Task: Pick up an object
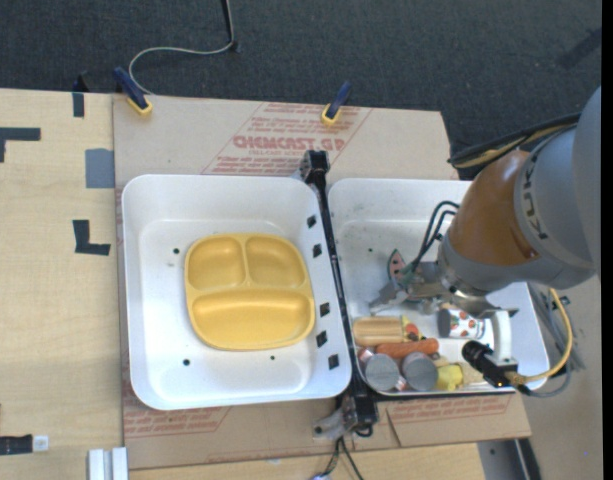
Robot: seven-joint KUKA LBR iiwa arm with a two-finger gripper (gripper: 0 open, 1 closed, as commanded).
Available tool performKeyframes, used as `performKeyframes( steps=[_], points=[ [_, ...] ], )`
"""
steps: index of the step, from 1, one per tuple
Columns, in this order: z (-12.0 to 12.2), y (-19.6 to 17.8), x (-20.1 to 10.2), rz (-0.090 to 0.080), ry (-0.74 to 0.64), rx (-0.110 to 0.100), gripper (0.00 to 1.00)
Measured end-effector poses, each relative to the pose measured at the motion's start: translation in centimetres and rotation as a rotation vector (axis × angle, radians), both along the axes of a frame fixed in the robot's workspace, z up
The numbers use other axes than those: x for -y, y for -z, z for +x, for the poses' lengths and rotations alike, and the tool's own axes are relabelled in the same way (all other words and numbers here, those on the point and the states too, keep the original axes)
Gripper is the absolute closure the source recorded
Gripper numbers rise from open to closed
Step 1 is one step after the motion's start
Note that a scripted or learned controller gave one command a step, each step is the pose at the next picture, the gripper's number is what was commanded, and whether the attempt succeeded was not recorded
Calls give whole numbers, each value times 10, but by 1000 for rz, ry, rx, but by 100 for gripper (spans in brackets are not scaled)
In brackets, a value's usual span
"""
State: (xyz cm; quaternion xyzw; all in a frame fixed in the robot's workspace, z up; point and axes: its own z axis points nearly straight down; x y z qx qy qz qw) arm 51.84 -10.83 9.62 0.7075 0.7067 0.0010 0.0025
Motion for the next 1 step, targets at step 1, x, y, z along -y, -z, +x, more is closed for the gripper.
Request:
performKeyframes(
  steps=[1],
  points=[
    [56, 10, 4, 2, -2, -2, 0]
  ],
)
